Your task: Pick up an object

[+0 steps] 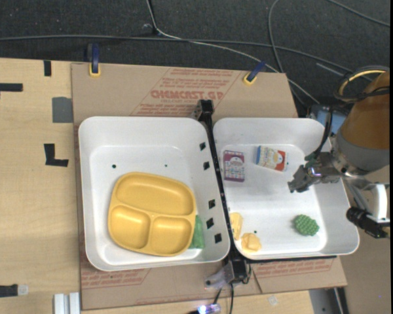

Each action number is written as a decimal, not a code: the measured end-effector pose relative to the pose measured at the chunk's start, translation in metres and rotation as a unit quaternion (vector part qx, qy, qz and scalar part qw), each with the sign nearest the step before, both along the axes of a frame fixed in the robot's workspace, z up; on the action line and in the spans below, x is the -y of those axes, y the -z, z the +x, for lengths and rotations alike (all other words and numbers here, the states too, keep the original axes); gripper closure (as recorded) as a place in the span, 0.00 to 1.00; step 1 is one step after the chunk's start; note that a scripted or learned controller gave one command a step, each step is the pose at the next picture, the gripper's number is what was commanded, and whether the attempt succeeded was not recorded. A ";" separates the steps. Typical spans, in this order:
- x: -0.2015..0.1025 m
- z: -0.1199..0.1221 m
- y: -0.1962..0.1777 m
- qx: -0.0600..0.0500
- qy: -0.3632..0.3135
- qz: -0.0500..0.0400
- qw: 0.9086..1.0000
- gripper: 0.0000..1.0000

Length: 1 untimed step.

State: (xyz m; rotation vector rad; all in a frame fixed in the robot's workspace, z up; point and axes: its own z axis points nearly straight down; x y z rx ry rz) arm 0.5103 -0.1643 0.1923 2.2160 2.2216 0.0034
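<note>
Right bin [295,131] holds green object [306,225], two small cartons; left bin [92,175], yellow tray [151,212].

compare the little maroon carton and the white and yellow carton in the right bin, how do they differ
The maroon carton is dark purplish red with a pale label; the white and yellow carton is mostly white with yellow and a red spot. The maroon carton lies close to the divider between the bins, its long side running up the view; the white and yellow carton lies nearer the end effector, turned crosswise. Both are small cartons lying apart on the right bin floor.
</note>
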 end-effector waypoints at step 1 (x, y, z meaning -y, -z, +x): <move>0.000 0.001 -0.053 0.000 0.000 0.000 1.000 1.00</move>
